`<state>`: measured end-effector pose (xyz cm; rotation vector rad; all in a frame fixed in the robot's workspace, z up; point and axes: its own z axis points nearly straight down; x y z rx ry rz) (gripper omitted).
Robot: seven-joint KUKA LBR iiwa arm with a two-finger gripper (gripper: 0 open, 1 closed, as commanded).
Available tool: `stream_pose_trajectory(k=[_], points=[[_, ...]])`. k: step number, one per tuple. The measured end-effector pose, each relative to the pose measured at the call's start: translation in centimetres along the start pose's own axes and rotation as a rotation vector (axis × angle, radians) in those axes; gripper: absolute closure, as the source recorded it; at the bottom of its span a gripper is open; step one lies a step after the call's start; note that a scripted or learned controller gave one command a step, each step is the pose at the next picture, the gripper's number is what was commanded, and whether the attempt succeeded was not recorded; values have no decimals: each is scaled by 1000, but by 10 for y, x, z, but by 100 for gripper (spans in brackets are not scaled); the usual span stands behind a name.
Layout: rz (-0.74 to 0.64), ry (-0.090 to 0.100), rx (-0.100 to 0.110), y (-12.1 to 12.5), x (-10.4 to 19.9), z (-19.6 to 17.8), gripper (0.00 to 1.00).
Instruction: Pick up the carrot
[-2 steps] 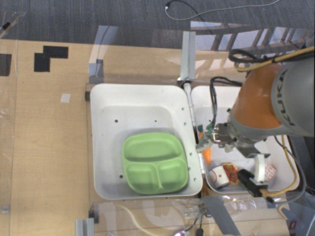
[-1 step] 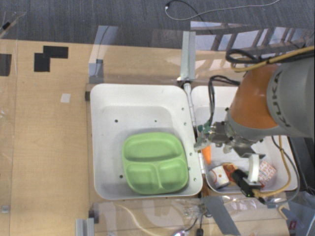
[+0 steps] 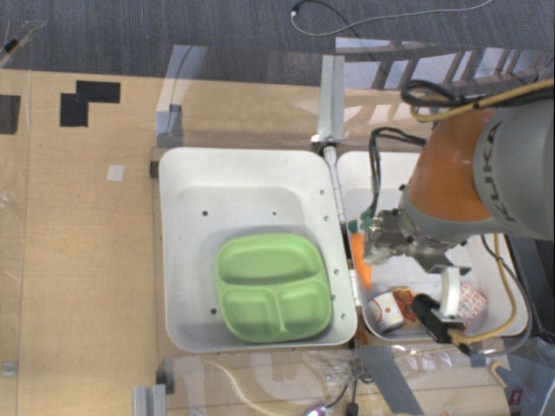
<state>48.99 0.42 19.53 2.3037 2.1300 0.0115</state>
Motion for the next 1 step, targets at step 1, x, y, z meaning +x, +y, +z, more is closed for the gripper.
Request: stream_pose_trajectory(k=[1], points=[[0,-2,7,5,65,12,100]])
